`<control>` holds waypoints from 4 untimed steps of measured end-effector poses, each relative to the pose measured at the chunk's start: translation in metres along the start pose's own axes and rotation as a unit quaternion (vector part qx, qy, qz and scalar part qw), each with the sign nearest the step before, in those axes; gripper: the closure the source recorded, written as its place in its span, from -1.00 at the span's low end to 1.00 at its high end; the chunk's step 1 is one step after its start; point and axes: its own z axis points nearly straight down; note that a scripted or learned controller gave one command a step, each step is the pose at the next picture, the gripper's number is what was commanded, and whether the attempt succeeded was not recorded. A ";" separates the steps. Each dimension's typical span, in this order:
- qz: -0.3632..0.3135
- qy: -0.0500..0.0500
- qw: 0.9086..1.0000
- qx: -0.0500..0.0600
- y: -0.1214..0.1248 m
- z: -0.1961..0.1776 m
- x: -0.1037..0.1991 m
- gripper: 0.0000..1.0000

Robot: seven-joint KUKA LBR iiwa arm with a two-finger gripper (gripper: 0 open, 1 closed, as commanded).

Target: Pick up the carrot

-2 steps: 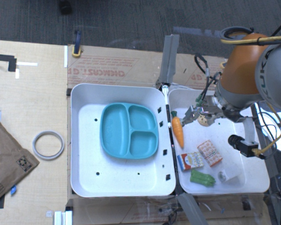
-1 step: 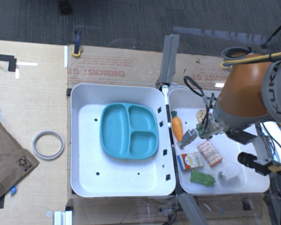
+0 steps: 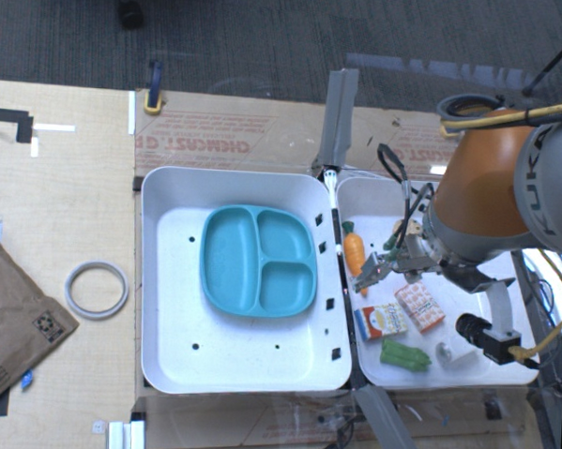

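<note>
The carrot (image 3: 353,250), orange with a green top, lies at the left side of the right bin (image 3: 461,374), close to the wall between the bins. My gripper (image 3: 372,273) hangs just to its lower right, fingertips near the carrot's lower end. I cannot make out how the gripper stands. The arm's grey and orange wrist covers the middle of the right bin.
A blue divided plate (image 3: 258,261) sits in the left bin (image 3: 165,288). In the right bin lie two small cartons (image 3: 419,306) (image 3: 383,321), a green vegetable (image 3: 406,356) and a small pale object (image 3: 443,351). A tape ring (image 3: 96,288) and a cardboard box (image 3: 8,331) rest on the bench at left.
</note>
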 end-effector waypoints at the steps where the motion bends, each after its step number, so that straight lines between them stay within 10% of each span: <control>1: -0.097 0.000 0.995 0.000 0.047 0.007 -0.012 -1.00; 2: -0.242 -0.003 0.970 -0.007 -0.005 0.098 -0.078 -1.00; 3: -0.323 0.000 0.946 -0.001 0.067 0.006 -0.029 -1.00; 4: -0.309 -0.001 0.951 -0.001 0.099 -0.061 -0.048 -1.00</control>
